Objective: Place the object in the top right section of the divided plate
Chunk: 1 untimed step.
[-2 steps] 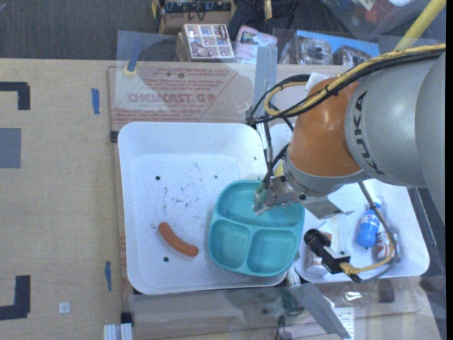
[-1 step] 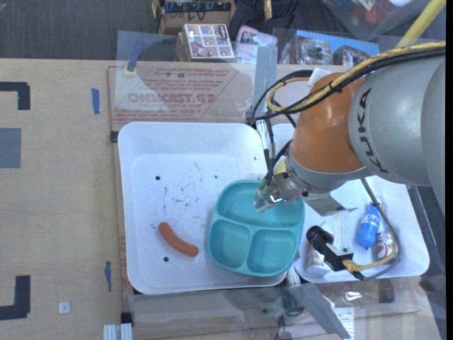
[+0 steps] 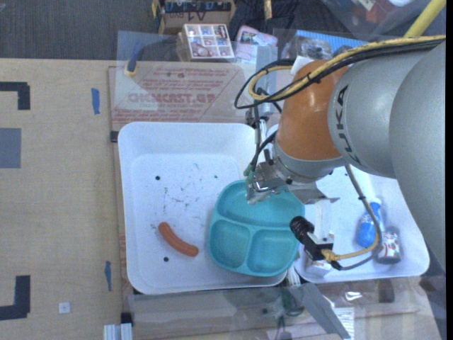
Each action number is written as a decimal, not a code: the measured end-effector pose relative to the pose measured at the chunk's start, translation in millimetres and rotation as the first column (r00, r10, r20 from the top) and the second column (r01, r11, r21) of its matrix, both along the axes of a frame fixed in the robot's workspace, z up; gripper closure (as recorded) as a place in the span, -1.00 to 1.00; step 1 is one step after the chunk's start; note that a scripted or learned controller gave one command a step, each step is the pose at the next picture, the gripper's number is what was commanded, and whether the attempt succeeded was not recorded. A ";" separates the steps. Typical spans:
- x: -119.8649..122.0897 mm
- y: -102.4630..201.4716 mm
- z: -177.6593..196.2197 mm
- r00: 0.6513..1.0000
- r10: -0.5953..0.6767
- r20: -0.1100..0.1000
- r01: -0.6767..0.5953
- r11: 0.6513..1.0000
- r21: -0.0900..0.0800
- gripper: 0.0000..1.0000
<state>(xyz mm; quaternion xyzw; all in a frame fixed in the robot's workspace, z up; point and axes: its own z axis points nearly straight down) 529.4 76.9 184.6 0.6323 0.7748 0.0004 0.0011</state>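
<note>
Gripper (image 3: 258, 184) of the grey arm (image 3: 396, 83) hangs over the upper edge of a teal divided plate (image 3: 253, 236), at the top of the plate's large upper section; whether its fingers are spread or pressed together cannot be told, since the wrist and its orange band (image 3: 308, 119) cover them from above. Nothing can be seen held in it.

That plate sits in the lower right corner of the left white bin (image 3: 141, 147), its right rim reaching over toward the neighbouring bin. It has one wide section at the top and two smaller ones below.

An orange-red toy sausage (image 3: 177, 239) — the object to be placed — lies on the floor of the same bin, to the left of the plate and apart from it, tilted with its right end lower.

In the right white bin (image 3: 414, 250), partly hidden by the arm, lie a blue and white tube-like item (image 3: 368, 225) and a small grey one (image 3: 388, 245). Yellow and black cables (image 3: 347, 257) loop over this bin.
</note>
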 end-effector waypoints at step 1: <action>-33.5 -11.6 -0.2 1.000 -0.028 -0.005 0.028 1.000 0.001 1.00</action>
